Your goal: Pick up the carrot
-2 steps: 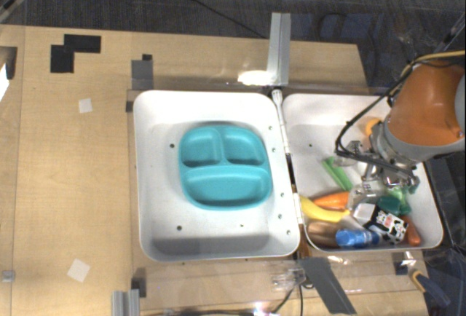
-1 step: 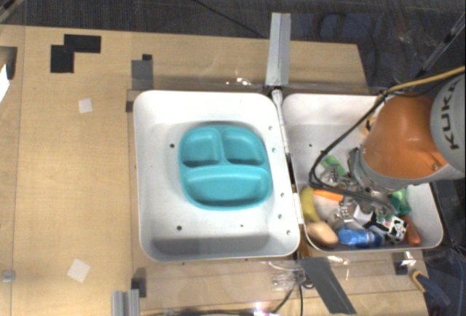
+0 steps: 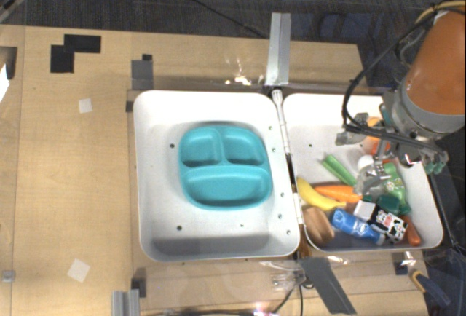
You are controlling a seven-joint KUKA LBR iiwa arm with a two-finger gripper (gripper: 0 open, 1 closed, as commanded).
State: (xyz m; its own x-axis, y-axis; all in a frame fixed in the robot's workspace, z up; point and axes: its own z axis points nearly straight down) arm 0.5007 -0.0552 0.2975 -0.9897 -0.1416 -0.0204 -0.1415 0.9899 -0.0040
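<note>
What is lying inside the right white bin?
The right bin holds a carrot, a banana, a green stick, a blue bottle and a brown item. The gripper and arm cover more items behind them.

The smooth orange plastic carrot (image 3: 340, 193) lay flat on the floor of the right-hand shallow white bin (image 3: 314, 125), roughly midway between that bin's left and right walls and somewhat nearer its front edge than its back. It was a short tapered piece (glossy, toy-like), its length running left to right, parallel to the front edge. Its right end was hidden, so the tip could not be made out.
</note>
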